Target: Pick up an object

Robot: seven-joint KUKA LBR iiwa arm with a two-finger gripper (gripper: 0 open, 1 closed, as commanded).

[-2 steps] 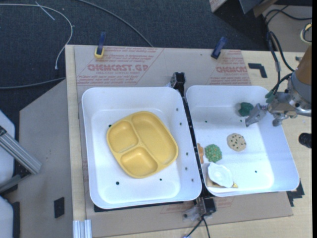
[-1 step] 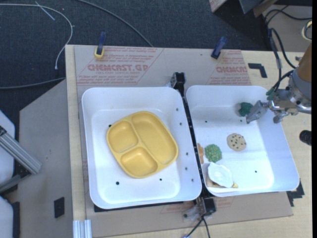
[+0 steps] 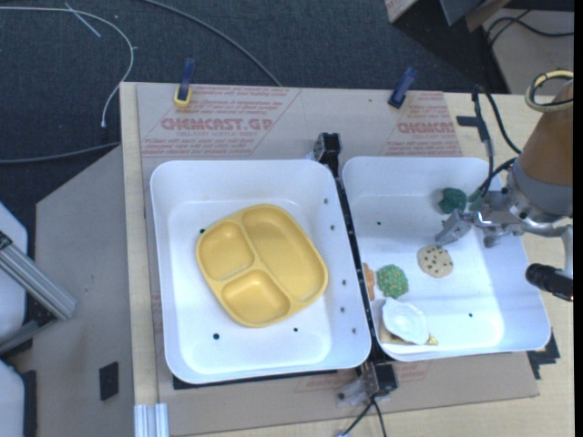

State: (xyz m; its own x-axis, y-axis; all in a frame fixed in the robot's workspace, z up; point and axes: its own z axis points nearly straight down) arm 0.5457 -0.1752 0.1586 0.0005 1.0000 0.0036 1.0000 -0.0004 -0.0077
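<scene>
Apparently nothing is being lifted yet: the cookie (image 3: 435,261) is lying flat on the floor of the right bin (image 3: 474,330), with the green broccoli piece (image 3: 393,279) just beside it. The gripper (image 3: 453,232) is hanging just above the cookie, holding nothing; whether its jaws are parted I cannot tell.

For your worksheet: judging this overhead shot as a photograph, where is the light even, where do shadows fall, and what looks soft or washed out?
Camera view: even light; white bins nearly blown out; soft shadow beside the yellow tray; the gripper and arm look slightly blurred.
</scene>
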